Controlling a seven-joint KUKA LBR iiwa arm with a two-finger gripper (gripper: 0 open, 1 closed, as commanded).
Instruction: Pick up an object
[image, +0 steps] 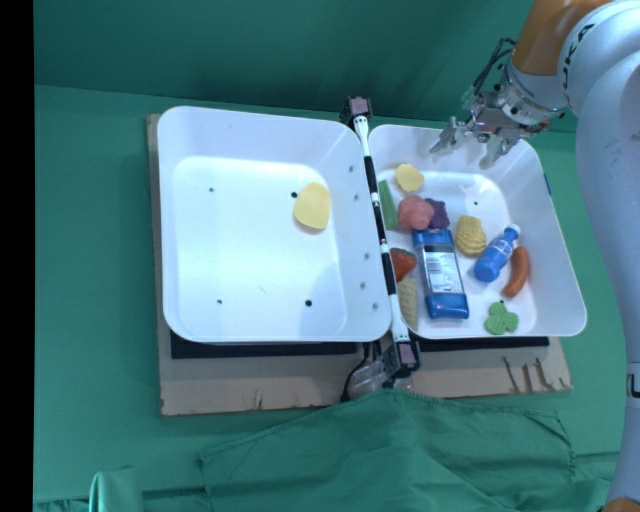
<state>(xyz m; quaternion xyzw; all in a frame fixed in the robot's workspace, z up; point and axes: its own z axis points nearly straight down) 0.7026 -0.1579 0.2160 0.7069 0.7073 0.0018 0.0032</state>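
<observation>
The left bin (200, 290) holds 1 yellow chip-shaped piece (312, 206) near its far right corner. The right bin (555, 250) holds a blue rectangular pack (441, 272) at centre, a blue bottle (497, 254), an orange sausage (517, 271), a green clover piece (501, 319) by the near edge, and a yellow disc (408, 178) at the far left. The gripper (472, 148) hangs released and ungrasping above the far edge. Both bins rest on cardboard (220, 388) over green cloth (90, 300).

Robot lab, green-draped bench (90, 300), white bins (200, 130)
</observation>
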